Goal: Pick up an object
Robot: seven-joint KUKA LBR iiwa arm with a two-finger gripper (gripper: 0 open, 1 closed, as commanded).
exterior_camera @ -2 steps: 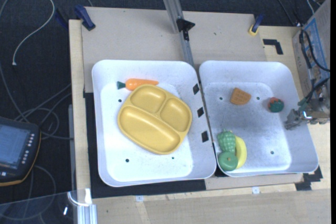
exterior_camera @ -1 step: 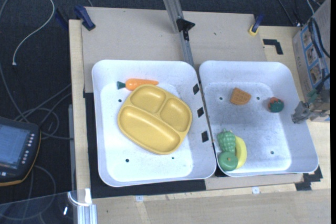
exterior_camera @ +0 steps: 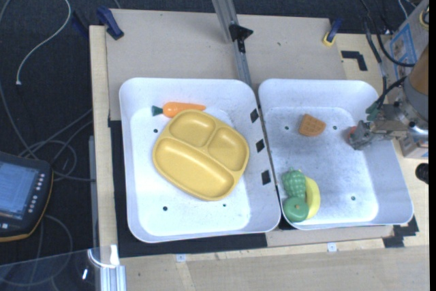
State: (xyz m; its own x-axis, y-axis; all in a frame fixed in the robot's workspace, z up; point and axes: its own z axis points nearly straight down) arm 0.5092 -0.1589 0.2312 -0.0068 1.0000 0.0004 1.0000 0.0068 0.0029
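Observation:
My gripper hangs over the right side of the right bin, reaching in from the right. To its left, about 70 pixels away, an orange-brown piece of toast-like food lies on the bin floor. In the bin's front left corner lie green grapes, a green apple and a yellow banana, packed together. In the left bin a yellow divided plate lies with an orange carrot behind it. Nothing shows between the gripper's fingertips.
A metal pole slants down from the top to the gap between the bins. Blue clamps and cables sit at the bench's edges. A tablet lies off the bench at the far left.

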